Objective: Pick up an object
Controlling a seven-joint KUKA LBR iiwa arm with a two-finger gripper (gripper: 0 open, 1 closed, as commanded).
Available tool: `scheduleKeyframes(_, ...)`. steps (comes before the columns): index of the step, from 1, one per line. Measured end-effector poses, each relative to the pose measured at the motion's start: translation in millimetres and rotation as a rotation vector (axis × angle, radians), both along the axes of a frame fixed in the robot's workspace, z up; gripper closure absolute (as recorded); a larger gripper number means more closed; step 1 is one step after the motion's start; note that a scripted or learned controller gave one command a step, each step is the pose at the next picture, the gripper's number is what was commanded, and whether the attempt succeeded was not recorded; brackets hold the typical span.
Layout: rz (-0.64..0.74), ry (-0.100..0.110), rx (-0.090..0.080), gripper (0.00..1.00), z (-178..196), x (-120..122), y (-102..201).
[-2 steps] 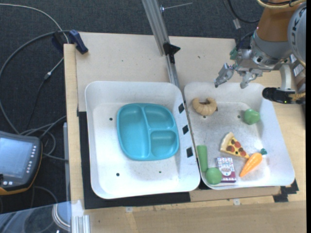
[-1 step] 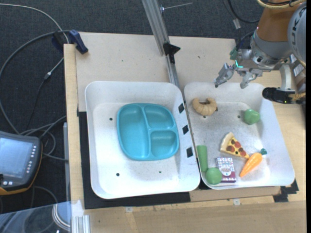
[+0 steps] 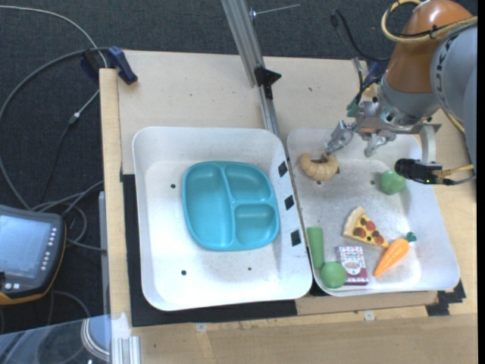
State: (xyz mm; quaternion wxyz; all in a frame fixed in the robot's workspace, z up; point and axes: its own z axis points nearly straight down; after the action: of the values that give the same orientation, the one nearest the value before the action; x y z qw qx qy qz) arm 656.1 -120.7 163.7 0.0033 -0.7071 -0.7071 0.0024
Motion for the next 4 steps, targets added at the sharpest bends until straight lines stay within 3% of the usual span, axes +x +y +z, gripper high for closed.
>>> scheduleKeyframes(2,0.000,-0.006,-0.001,0.00,-71,4,-5)
scheduleKeyframes(3,0.001,-0.011,-0.001,1.00,-57,5,-4)
scheduleKeyframes(4,0.000,-0.014,-0.002,1.00,-11,5,-10)
